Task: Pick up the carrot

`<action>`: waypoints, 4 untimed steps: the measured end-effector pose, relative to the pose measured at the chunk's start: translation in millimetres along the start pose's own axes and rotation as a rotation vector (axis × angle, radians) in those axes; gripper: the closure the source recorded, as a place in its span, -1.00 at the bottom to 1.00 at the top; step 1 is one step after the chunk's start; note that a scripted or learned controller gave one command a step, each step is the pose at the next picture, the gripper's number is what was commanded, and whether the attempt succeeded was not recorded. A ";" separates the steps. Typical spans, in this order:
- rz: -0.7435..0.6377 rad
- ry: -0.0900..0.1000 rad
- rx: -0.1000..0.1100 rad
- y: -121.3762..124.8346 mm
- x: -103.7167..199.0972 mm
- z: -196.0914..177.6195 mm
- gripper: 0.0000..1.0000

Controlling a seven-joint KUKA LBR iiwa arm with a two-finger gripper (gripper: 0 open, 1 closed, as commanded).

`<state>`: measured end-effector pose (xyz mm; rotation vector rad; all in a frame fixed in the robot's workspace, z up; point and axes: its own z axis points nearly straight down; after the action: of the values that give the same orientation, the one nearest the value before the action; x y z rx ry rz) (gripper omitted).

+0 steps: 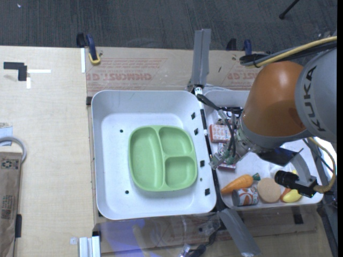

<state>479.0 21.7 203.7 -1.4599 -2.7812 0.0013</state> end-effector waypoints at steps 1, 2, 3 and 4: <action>0.000 0.000 0.000 -0.1 -0.2 0.0 -1.00; 0.084 0.001 0.002 -43.7 -60.7 12.9 -1.00; -0.013 0.000 -0.001 -71.4 -101.3 95.7 -1.00; -0.127 -0.005 -0.012 -67.5 -103.5 105.7 -1.00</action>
<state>482.1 -101.9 98.0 -1.2852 -2.8768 -0.0114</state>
